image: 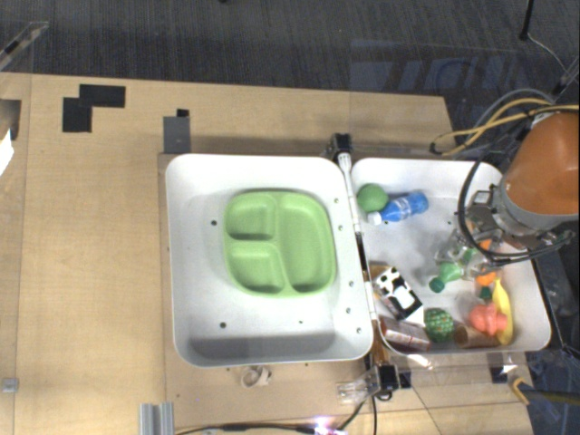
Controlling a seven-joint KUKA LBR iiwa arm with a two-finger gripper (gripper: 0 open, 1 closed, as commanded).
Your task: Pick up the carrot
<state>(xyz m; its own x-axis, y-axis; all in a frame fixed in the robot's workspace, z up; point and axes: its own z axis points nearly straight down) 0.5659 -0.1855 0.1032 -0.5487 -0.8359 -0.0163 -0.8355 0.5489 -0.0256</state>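
Note:
The carrot (487, 281) appears as a small orange piece in the right bin (426, 175), partly hidden under the arm, just above a yellow banana (502, 310). My gripper (464, 254) hangs low over the right side of that bin, directly up and left of the carrot, beneath the orange wrist band (546, 166). The frame does not show anything held in it.
Also in the right bin are a green ball (370, 197), a blue bottle (404, 207), a black-and-white toy (394, 288), a teal piece (444, 277), a green knobbly fruit (439, 323) and a pink toy (485, 319). The left bin (195, 333) holds a green divided plate (276, 241).

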